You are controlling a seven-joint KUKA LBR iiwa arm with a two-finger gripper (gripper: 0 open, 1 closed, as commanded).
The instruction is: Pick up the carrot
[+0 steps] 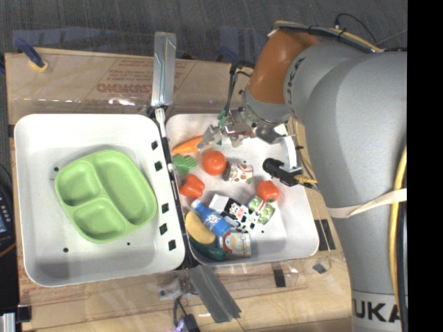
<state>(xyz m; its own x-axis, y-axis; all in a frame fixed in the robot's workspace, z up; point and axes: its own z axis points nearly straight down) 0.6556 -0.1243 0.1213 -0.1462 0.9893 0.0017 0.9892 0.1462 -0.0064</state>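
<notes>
Fingers (pixel 220 131) of the gripper (pixel 223 134) hang over the right bin's (pixel 297 235) far end, too small and blurred to tell whether they are spread or closed. Behind them, the grey arm (pixel 346 123) hides that bin's right rim. Across the divider, the left bin (pixel 34 185) holds a green plate (pixel 104 196) amid bare floor. Just beside the fingertips, the carrot (pixel 188 145) lies against the right bin's left wall, near a tomato (pixel 214 162).
</notes>
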